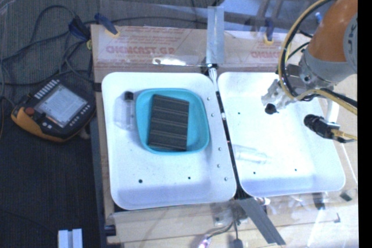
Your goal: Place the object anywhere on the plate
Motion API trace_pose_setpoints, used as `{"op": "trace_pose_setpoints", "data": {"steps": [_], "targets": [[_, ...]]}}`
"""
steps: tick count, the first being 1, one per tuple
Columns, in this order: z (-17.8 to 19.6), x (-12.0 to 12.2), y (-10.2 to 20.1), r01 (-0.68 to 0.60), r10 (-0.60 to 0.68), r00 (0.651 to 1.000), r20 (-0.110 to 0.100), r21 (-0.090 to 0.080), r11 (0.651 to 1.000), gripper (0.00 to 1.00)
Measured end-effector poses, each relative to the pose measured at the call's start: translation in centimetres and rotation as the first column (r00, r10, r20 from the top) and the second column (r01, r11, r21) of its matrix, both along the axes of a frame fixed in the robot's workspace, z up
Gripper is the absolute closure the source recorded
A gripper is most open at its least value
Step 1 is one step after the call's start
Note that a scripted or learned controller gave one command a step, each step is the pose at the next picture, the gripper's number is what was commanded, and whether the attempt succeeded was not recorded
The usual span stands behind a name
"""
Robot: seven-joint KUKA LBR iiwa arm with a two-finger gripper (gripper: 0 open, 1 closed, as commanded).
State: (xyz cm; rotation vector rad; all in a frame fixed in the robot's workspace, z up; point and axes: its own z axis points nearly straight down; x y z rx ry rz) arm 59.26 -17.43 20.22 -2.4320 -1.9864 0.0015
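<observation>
The dark ribbed block already lies flat on the blue plate in the left bin, well apart from the gripper, which hangs over the far part of the right bin. Judged from how things lie, the placing itself looks done: the block rests wholly within the plate's rim, roughly centred, with blue showing on all sides of it. What seems left, at most, is for the arm to clear away. Whether the gripper's fingers are spread or closed I cannot tell; they are small and pale against the white bin floor, and nothing is seen between them. From the gripper, the block and plate sit across the divider between the two bins, off to its side away from the arm's base and a little nearer the camera. A clear small bottle lies just beyond the plate's far side from the gripper, touching or nearly touching the rim. A faint transparent item lies on the right bin's floor, near the gripper.
</observation>
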Motion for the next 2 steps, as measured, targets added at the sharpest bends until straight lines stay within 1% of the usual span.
{"op": "trace_pose_setpoints", "data": {"steps": [1, 2], "targets": [[-3.69, -3.95, 7.69, -0.175, 0.175, 0.985, -0.003, 0.001, 0.985, 1.0], [-3.59, -4.02, 7.04, -0.167, 0.167, 0.986, -0.002, -0.008, 0.986, 0.0]]}}
